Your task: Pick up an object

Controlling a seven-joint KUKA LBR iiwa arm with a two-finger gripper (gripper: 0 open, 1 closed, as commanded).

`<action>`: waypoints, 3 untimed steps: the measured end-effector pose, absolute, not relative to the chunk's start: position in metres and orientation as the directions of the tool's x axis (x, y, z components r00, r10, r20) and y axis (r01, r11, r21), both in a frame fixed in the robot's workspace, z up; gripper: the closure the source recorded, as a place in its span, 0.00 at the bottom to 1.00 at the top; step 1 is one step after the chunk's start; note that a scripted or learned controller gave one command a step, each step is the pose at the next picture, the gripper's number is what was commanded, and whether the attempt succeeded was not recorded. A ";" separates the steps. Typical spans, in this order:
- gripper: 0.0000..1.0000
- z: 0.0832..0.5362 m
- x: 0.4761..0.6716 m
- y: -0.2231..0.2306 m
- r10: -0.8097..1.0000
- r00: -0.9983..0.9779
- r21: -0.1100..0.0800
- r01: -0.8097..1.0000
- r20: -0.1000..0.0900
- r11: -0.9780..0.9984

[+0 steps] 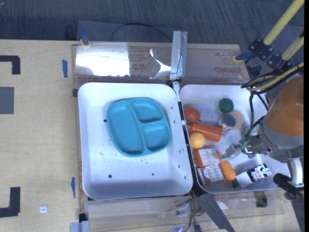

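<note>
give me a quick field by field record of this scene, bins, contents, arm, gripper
left bin: holds a blue divided plate
right bin: holds a red tomato, an orange carrot, a yellow lemon, a dark green ball, a red and white packet, a small orange piece and a black and white toy
arm: over the right bin's right side
gripper: low among the items, near the packet; finger state unclear
grasp: nothing seen held
</note>
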State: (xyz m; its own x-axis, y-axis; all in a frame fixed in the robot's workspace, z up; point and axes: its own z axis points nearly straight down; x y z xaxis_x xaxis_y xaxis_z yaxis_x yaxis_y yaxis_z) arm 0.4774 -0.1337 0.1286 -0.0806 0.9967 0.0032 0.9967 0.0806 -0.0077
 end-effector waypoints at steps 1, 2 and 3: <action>0.00 0.097 0.483 -0.104 0.981 -0.196 0.013 0.981 -0.012 0.196; 1.00 0.108 0.486 -0.102 0.981 -0.196 0.023 0.980 -0.010 0.196; 1.00 0.186 0.481 -0.027 0.964 -0.264 0.006 0.964 0.000 0.264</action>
